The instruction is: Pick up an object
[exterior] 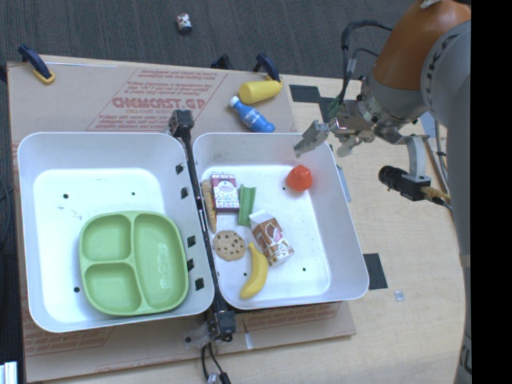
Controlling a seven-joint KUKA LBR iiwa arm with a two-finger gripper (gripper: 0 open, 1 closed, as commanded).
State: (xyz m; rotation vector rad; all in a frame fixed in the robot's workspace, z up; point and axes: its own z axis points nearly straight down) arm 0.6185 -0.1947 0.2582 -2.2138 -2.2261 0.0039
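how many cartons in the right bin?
2: the red-and-white carton near the bin's left wall, and the brown carton toward the middle, beside the banana. None looks hidden.

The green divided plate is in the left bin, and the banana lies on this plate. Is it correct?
Not quite. The camera view shows the green divided plate in the left bin, but the banana lies in the right bin, beside the cookie.

Arm [432, 46] cut off at top-right edge, gripper [328, 138] fingers too blurred to read, small obj on floor [185, 23] unidentifiable
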